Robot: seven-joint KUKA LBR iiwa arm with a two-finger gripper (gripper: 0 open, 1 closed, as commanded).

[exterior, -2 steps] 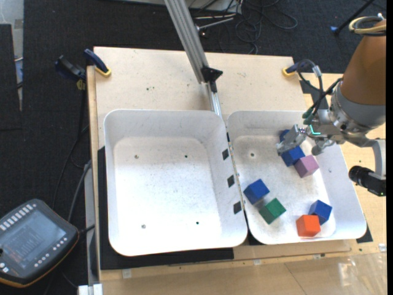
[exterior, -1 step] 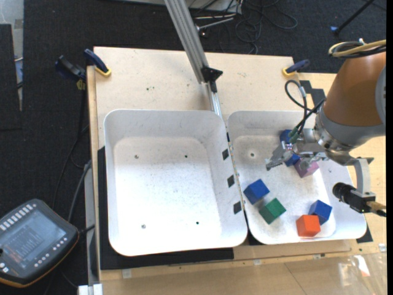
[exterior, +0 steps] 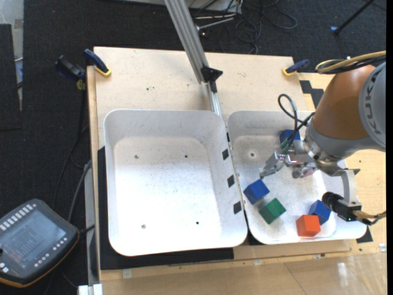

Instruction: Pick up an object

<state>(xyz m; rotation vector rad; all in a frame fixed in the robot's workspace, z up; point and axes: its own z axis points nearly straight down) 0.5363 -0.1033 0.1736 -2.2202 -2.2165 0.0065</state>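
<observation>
Four blocks in right bin (exterior: 245, 141), blue block (exterior: 256, 191) beside green block (exterior: 272, 210), orange block (exterior: 308, 225) touching second blue block (exterior: 320, 211), gripper (exterior: 274, 163) above them, fingers seemingly apart, nothing between.

Two bins are set side by side on the table (exterior: 153, 72). Four blocks are gathered in the right bin (exterior: 245, 141), toward its near end: one block (exterior: 256, 191) nearest the left bin (exterior: 123, 125), a second (exterior: 272, 210) just beside it, a third (exterior: 308, 225) near the front rim, and a fourth (exterior: 320, 211) touching the third. The claw (exterior: 275, 162) is placed above the right bin, behind the blocks.
</observation>
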